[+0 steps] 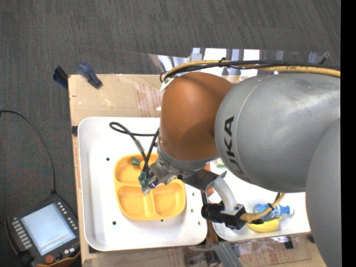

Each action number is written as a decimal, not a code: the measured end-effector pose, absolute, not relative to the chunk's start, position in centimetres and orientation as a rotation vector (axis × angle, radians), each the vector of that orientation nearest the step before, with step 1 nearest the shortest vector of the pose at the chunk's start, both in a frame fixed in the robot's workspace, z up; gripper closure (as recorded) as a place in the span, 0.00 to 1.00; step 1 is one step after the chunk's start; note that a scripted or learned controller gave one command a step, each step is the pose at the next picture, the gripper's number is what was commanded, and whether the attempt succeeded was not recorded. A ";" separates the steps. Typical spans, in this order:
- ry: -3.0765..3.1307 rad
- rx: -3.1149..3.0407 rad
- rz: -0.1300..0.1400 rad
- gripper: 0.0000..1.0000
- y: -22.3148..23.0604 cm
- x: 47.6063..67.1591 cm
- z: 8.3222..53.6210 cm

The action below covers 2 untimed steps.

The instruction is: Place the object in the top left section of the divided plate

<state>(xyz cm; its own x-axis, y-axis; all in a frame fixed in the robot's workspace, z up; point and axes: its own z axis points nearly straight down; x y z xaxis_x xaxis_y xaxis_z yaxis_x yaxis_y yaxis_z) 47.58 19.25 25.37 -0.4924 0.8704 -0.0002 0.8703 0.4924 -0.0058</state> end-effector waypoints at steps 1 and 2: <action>-2.620 -1.725 0.010 1.00 13.7 47.6 20.5; -2.718 -1.568 0.007 1.00 17.3 47.6 24.4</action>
